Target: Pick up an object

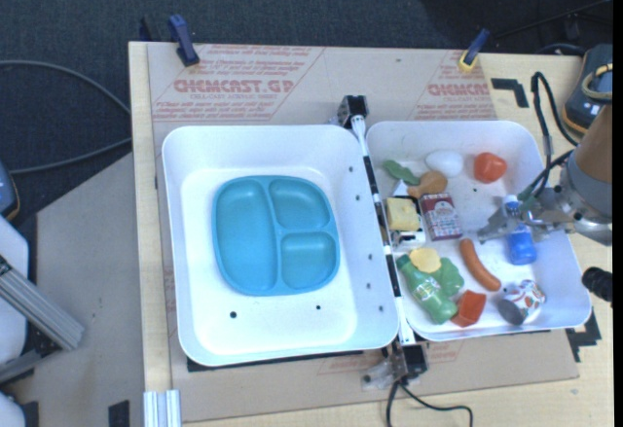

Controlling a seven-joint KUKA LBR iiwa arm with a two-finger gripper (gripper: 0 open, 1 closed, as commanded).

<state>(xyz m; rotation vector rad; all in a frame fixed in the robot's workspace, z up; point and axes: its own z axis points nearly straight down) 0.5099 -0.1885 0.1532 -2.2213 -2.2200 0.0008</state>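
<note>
The right bin [555, 313] holds several toy foods. At the back lie a white egg shape [445, 162], a red tomato [490, 166] and a green pod [399, 170]. A yellow block [402, 213] and a small red box [441, 217] sit in the middle. Toward the front are an orange sausage [479, 263], a yellow piece [424, 260] on a green pack [434, 289], a red piece [470, 306] and a white spotted item [522, 301]. My gripper [510, 219] hangs low at the bin's right side, just above a blue object [523, 247].
The left bin [185, 299] carries a blue sectioned plate [277, 232]. A black clamp strip [375, 211] joins the two bins. The arm [594, 172] crosses the right bin's right wall. Cables [540, 109] run by the bench's back right corner.
</note>
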